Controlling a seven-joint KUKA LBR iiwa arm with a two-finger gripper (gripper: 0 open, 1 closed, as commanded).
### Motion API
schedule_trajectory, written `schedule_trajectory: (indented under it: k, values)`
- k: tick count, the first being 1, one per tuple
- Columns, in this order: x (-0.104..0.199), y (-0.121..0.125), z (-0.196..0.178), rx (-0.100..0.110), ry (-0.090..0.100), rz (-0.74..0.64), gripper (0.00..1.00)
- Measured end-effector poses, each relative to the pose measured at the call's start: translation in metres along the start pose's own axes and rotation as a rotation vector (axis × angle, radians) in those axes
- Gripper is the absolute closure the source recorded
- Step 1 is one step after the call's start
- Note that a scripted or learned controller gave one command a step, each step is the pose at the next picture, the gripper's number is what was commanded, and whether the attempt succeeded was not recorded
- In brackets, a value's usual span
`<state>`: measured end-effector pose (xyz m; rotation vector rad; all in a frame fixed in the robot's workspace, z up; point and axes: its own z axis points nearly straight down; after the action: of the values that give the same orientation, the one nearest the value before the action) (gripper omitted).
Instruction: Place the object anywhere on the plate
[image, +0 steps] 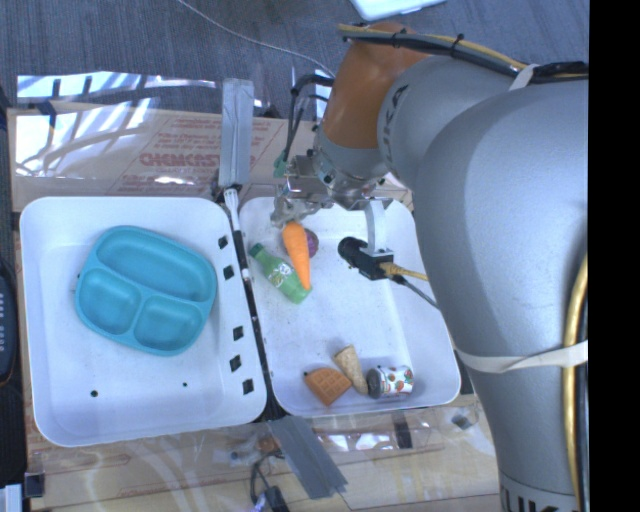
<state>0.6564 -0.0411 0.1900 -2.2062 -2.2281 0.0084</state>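
A blue divided plate (146, 290) lies in the left white bin (60, 400). An orange carrot (297, 256) is in the right bin (420, 340), near its far left corner, with its wide end pointing up toward my gripper (291, 207). The gripper hangs directly over that end, very close to it; whether it touches the carrot is not visible. The carrot's tip overlaps a green bottle (276, 272). A purple object (311, 241) peeks out from behind the carrot.
Near the right bin's front edge lie an ice-cream cone (350, 366), an orange wedge (326, 384) and a small patterned can (393, 380). A divider wall (245, 300) separates the two bins. The grey arm covers the right bin's right side.
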Motion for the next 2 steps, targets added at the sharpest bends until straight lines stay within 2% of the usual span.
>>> schedule_trajectory:
  k: [1,2]
  values:
    - [0.076,-0.055,-0.009,-0.002,0.001,-0.003,1.00]
    - [0.143,-0.090,0.002,0.001,-0.001,-0.004,1.00]
